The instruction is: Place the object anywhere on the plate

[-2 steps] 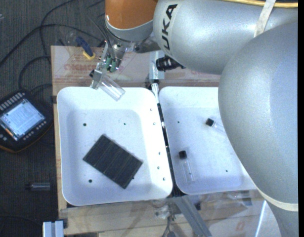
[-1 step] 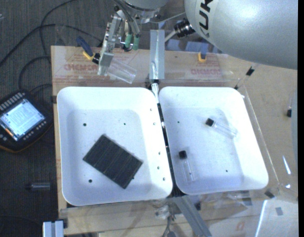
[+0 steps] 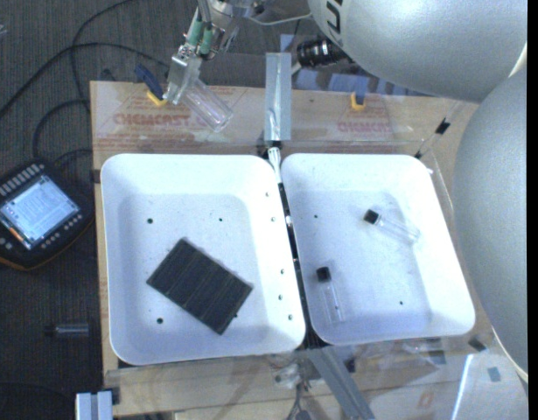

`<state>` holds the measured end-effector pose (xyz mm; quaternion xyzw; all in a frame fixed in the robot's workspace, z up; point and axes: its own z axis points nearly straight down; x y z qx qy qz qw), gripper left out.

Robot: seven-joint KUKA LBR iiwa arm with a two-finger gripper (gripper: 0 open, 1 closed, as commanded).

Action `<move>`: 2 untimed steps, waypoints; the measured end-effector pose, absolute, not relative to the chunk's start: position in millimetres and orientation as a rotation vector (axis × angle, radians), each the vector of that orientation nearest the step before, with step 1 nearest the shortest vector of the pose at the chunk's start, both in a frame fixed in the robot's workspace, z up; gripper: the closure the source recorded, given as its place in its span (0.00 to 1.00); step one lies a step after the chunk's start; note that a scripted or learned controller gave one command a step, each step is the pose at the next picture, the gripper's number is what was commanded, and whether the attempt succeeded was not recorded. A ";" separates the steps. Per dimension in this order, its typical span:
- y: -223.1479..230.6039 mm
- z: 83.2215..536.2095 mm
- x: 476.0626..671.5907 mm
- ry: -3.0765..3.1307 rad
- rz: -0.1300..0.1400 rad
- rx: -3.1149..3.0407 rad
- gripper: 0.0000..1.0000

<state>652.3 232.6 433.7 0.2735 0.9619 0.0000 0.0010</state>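
Dark and ribbed, the rectangular plate point(image 3: 199, 285) lies tilted on the floor of the left bin point(image 3: 120, 261), toward that bin's 6 o'clock side. Across the divider, the right bin point(image 3: 443, 261) holds two clear vials with black caps: the nearer vial point(image 3: 330, 294) lies at about 7 o'clock in its bin, cap toward the far side, and the second vial point(image 3: 391, 224) lies nearer the bin's centre, toward 1 o'clock, cap pointing left. Both rest on the bin floor, well apart from each other and from the plate.

Beyond the bins, the wooden surface point(image 3: 356, 121) runs along their far rims. The end effector point(image 3: 183, 79) hangs over this strip at about 11 o'clock from the left bin's centre, past its far rim. A clear tube-like object point(image 3: 207, 106) shows right at its tip, slanting down to the right; whether the fingers actually clamp it, or how they stand, I cannot tell. That object is outside both bins, far from the plate, which lies toward 6 o'clock from it.
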 end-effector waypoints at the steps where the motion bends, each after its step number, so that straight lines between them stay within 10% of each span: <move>1: 231.7 443.3 653.2 3.014 -0.005 0.861 1.00; 2: 232.0 452.8 653.8 3.011 -0.007 0.861 1.00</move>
